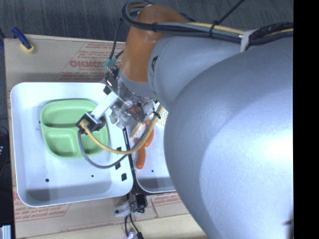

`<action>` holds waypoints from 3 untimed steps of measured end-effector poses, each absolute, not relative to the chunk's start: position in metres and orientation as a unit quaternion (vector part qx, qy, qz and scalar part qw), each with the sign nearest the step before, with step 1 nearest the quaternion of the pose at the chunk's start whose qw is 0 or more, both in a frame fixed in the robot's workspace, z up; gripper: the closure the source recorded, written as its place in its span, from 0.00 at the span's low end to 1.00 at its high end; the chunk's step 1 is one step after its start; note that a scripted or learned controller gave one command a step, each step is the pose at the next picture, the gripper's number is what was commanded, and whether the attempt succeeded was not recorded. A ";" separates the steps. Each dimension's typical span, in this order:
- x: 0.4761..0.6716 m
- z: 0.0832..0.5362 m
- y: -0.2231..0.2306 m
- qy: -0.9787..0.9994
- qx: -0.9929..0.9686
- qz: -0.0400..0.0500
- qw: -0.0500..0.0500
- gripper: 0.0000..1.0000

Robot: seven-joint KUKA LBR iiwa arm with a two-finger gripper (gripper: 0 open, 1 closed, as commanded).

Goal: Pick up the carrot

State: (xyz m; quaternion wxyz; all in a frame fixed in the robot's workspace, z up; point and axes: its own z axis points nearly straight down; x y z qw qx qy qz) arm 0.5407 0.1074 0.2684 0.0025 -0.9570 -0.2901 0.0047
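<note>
The end effector point(133, 114) hangs over the right bin's point(154, 176) left edge, just above the carrot point(141, 156), presumably lined up to grasp. Whether it is open, I cannot tell. A green tray point(65, 128) sits in the left bin point(30, 133).

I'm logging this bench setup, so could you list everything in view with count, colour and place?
Bins: two, white, side by side on the bench; the right one is mostly covered by the arm.
Divided tray: one, light green, in the left bin.
Carrot: one, orange, at the left edge of the right bin, below the gripper.
Cardboard: brown with red print, under the bins.
Clip: one, blue and yellow, upper left.
Arm: one, grey with an orange band.
Gripper: one, above the carrot.
</note>
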 end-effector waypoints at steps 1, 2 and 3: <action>0.563 0.260 0.088 -0.325 -0.946 0.001 0.001 1.00; 0.578 0.259 0.036 -0.390 -0.921 0.001 0.000 1.00; 0.546 0.336 -0.008 -0.348 -0.937 0.001 0.001 1.00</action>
